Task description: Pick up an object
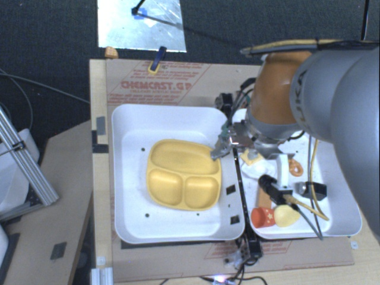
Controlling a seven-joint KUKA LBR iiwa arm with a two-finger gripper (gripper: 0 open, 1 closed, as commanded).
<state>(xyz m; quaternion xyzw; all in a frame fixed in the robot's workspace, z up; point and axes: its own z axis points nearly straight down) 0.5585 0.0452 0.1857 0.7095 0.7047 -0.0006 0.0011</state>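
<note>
Yellow tray point(181, 174) in left white bin point(127, 159) — claw point(221, 148) at tray's edge, grip unclear; dark carpet point(47, 34) around.

Arm point(332, 94) — grey, large in the frame, entering from the right and bent downward. Orange band point(276, 91) above the wrist. Gripper point(222, 146) — small metal tip, low, pointing left and down beneath the wrist.

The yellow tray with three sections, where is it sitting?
The yellow tray lies flat in the left white bin, toward its right side, with the gripper at the tray's upper right edge.
</note>
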